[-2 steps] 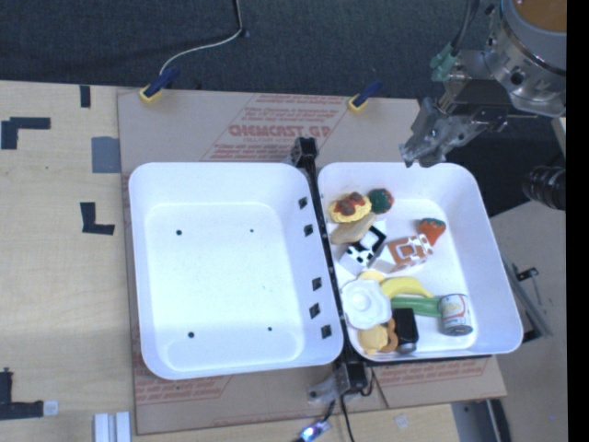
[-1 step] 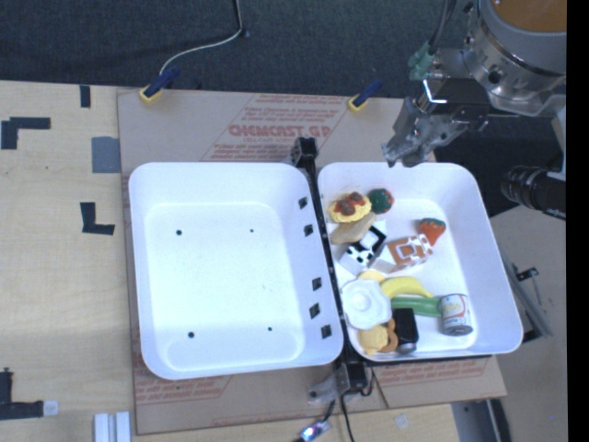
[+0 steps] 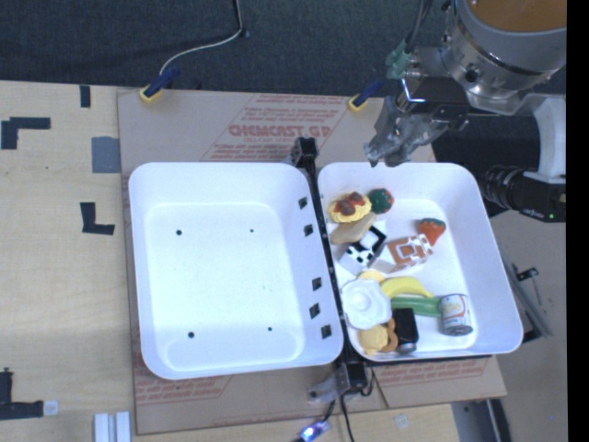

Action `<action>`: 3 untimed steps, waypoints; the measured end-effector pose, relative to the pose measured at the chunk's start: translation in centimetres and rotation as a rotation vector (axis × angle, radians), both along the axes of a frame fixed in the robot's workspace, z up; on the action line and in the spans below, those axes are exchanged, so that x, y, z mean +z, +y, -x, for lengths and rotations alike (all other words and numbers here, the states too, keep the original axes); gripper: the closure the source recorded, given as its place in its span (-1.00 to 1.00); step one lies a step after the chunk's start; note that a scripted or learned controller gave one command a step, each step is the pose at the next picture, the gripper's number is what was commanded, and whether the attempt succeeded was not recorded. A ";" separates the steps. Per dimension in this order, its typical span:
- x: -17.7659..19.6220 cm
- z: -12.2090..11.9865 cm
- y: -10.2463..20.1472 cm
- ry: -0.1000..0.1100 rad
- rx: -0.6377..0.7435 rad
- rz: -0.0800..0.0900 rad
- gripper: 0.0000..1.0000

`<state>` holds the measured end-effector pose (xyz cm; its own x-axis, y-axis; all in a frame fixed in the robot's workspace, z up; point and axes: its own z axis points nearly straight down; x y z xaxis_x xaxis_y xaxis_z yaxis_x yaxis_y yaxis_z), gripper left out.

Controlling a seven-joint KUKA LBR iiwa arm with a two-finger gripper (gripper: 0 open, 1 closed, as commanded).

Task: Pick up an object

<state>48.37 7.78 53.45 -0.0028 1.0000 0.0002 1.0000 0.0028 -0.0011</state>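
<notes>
The right bin (image 3: 483, 247) holds a jumble of small items. Among them are a toy tart with a red top (image 3: 350, 208), a green and red piece (image 3: 380, 199), an orange strawberry-like toy (image 3: 430, 230), a black-and-white checkered card (image 3: 368, 244), an orange and white box (image 3: 408, 250), a banana (image 3: 405, 286), a white lid (image 3: 364, 304) and a small can (image 3: 454, 314). My gripper (image 3: 391, 145) hangs above the bin's far edge, up and to the right of the tart, with nothing seen in it.
The left bin (image 3: 147, 247) stands beside the right one, with a black divider (image 3: 317, 247) between them. Both rest on a cardboard sheet (image 3: 267, 132). A cable (image 3: 207, 49) with a yellow clip lies at the back. A black fixture (image 3: 525, 191) sits right of the right bin.
</notes>
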 end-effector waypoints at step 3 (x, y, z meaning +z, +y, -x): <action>1.0 0.0 6.0 0.001 0.000 0.000 1.00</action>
